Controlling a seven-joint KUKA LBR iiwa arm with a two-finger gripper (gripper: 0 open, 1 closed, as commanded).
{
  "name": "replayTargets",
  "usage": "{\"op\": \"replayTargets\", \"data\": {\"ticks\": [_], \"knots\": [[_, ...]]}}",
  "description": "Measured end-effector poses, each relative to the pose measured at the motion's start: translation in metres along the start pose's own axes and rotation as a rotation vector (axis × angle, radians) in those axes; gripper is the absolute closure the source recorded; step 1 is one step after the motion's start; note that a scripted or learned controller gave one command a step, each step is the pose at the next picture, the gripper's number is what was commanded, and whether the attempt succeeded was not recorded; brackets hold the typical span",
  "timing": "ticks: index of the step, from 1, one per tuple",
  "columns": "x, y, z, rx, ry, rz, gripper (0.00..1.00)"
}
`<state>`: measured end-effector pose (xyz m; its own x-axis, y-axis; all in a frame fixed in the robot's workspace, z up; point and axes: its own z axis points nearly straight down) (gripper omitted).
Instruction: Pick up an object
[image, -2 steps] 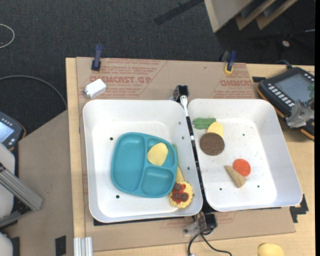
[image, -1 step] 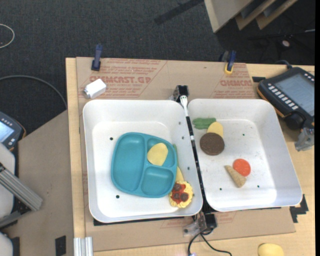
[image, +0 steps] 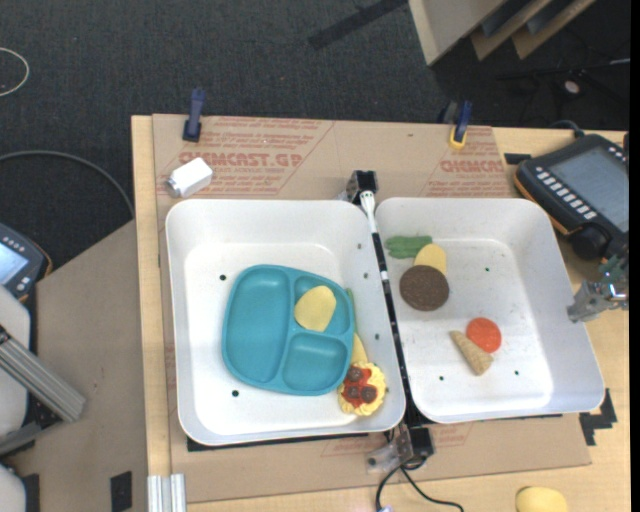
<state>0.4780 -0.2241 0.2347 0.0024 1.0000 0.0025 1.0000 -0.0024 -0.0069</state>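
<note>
Smooth, faintly glossy white plastic bins (image: 200, 400), a matt teal plastic tray (image: 260, 340), brown printed cardboard (image: 300, 160) over the bench, dark rough carpet (image: 150, 60) beyond.

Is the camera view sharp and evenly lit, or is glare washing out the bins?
Camera view: even, soft lighting, no strong glare on the left bin or right bin; blue tray and brown cookie sharp; gripper at right edge blurred.

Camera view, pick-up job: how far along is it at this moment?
Nothing looks picked yet. The tool sits at the right edge, just outside the right bin, with nothing seen between its fingers. In that bin lie a brown cookie, an orange piece and a tan wedge, all resting on the floor. Left to do: reach in, close on one item, and lift it.
</note>
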Motion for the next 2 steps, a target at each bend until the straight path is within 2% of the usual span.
{"op": "replayTargets", "data": {"ticks": [1,2], "knots": [[0.078,0.001,0.071,0.000,0.003,-0.009,1.00],[0.172,0.002,-0.027,-0.016,-0.001,-0.012,1.00]]}}
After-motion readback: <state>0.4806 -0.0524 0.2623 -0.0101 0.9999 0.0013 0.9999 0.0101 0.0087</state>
